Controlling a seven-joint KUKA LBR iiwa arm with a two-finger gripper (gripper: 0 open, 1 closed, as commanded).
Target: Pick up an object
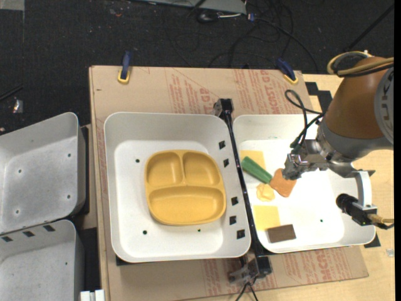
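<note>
The right bin (326, 227) holds several small items. There is a green block (255, 168), a pale yellow square (252, 158), an orange piece (283, 185), a small yellow lump (265, 192), a second yellow square (265, 216) and a brown rectangle (281, 232). My gripper (294, 169) hangs low in this bin, and its tip is right at the upper right edge of the orange piece. The wrist hides where the two meet, so I can't tell whether the orange piece is gripped.
A yellow divided plate (185, 188) lies in the left bin (125, 231). A black divider (237, 180) runs between the bins. The grey and orange arm (357, 118) covers the right bin's far right corner. A black fitting (352, 207) sits at that bin's right wall.
</note>
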